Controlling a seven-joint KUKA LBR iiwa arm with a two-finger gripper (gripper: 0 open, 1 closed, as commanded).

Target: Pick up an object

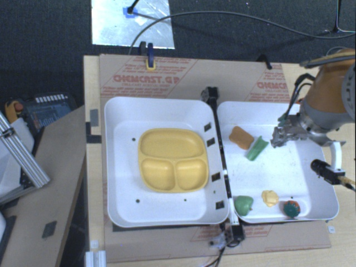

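Lying diagonal, green piece (256,148) points toward hand (276,138); hand state unclear.

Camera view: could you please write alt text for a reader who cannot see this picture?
The robot's hand hovers over the right bin, beside a green piece and an orange piece. Three small toys lie along that bin's near edge. The left bin holds a yellow divided tray.

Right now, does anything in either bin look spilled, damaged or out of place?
Nothing stands out. The yellow divided tray lies flat in the left bin; the small items lie loose in the right bin, gripper above.
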